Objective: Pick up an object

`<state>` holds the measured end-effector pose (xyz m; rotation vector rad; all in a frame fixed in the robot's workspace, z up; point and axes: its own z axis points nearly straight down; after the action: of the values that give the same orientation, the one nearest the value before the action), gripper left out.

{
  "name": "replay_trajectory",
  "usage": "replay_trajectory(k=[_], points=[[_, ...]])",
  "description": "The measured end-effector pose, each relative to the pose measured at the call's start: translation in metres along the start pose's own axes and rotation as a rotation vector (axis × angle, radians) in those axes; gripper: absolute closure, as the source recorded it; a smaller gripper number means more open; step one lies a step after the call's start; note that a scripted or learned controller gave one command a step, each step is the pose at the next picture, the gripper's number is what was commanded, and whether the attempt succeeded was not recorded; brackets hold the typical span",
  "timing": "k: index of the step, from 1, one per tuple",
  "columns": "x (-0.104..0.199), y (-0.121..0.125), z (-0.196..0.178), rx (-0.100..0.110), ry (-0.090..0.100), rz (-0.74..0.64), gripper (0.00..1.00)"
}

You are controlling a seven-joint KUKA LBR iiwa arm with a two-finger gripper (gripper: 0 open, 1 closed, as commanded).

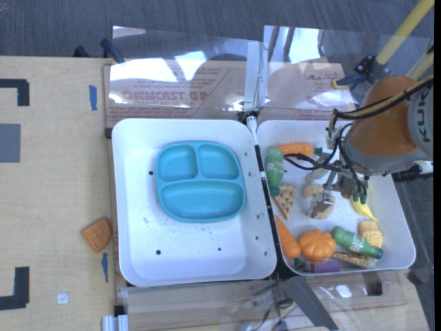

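The left shallow white bin (138, 185) bears a light-blue three-compartment plastic plate (200, 181); in the right white bin (403, 233), the metal two-finger gripper (321, 203) hangs among toy foods near a small orange plastic pumpkin (315, 244), its grip impossible to tell

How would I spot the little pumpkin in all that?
Look in the right bin, the one crowded with toy food. Near its front edge sits the pumpkin: round, ribbed and orange, plumper than the slim carrot on its left.
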<state>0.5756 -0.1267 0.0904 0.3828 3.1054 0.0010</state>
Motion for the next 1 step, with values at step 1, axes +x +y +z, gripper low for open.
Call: replay_trajectory(k=[1], points=[[0.0828,-0.0369,-0.0011,0.003,-0.002,0.030,0.00]])
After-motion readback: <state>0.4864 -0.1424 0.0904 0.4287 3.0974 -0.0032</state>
